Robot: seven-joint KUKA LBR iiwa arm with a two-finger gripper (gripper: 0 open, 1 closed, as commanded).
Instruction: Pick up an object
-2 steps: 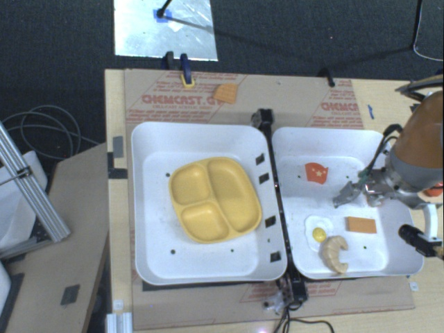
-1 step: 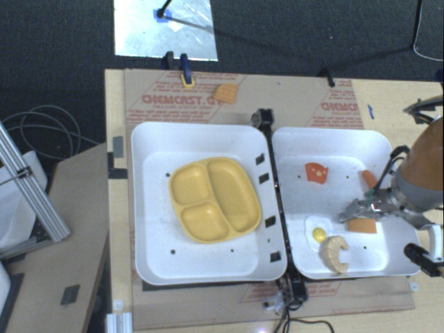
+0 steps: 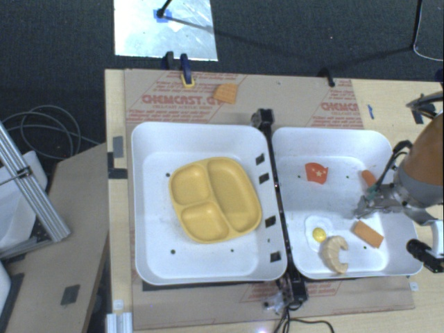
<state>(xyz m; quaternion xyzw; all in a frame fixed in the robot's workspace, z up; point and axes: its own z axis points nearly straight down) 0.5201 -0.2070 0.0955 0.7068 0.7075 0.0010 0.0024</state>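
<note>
Two shallow white bins sit side by side on the bench. The left bin [image 3: 149, 186] holds a yellow divided plate [image 3: 215, 198], three compartments, lying a little askew near the middle of the frame. A thin black divider runs between the bins.

The right bin [image 3: 333, 141] is where the small things are. A red-orange flat piece with a pale mark [image 3: 316, 173] lies toward the bin's upper middle. Lower down, a toy fried egg [image 3: 318, 233], white with a yellow yolk, rests near the bin's lower left, and just beside it at the lower edge is a tan croissant-shaped piece [image 3: 336, 252]. To the right of those sits an orange block [image 3: 368, 234], tilted. A small orange carrot-like piece [image 3: 368, 177] lies near the right side, partly behind the arm's cabling.

The arm [image 3: 423, 165] comes in from the right edge of the frame, and its gripper [image 3: 366, 207] hangs low in the right bin, just above and near the orange block. Nothing shows between its fingers, and from here I cannot tell whether they are spread or closed.

Outside the bins, an orange scrap [image 3: 225, 93] lies on the cardboard at upper centre, and a silvery sheet [image 3: 164, 19] sits on the dark floor at the top left.
</note>
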